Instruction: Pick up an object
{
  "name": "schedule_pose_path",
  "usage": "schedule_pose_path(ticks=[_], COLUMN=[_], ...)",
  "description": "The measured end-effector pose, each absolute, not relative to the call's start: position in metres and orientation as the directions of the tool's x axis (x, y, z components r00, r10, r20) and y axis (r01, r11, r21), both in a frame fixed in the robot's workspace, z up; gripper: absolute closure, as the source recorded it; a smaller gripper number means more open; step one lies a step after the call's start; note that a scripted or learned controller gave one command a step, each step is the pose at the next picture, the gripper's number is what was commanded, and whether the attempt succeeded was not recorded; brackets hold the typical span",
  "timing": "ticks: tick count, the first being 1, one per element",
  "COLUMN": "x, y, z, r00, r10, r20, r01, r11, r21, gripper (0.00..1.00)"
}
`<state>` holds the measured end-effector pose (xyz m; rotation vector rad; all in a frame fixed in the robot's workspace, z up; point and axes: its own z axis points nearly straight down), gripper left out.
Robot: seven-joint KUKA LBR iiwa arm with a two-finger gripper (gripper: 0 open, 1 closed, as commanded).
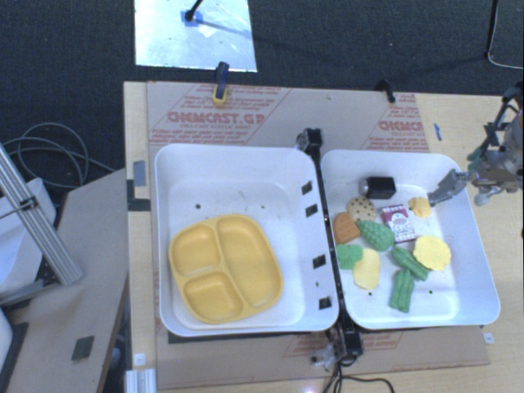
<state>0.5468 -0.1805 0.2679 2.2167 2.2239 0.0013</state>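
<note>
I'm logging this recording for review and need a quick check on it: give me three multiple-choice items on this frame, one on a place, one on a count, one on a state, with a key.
1. Where does the yellow divided tray lie?
A. In the left bin
B. In the right bin
C. On the bench outside the bins

2. How many compartments does the tray have?
A. Two
B. Three
C. Five

3. Where is the gripper?
A. Over the left bin
B. Down among the toys in the middle of the right bin
C. At the right bin's upper right rim, with nothing seen between its fingers

Key: 1 A, the tray rests on the floor of the left bin. 2 B, two upper sections and one lower show. 3 C, it sits beside the right bin, apart from the pile of toy foods.
</note>
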Motion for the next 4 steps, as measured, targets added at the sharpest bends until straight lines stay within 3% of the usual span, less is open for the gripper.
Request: schedule_pose_path(ticks=[1,2,3,4], x=[0.492,0.487,0.487,0.506], y=[-0.154,-0.102,-0.047,-0.003], z=[0.398,0.465,0.451,0.451], r00=[-0.007,-0.011,-0.01,-0.009], r10=[1.0,1.0,1.0,1.0], r20=[-0.003,-0.001,0.001,0.001], r01=[1.0,1.0,1.0,1.0], r11=[0.007,0.011,0.01,0.009], r21=[0.016,0.011,0.003,0.004], gripper=[0.0,0.0,0.0,0.0])
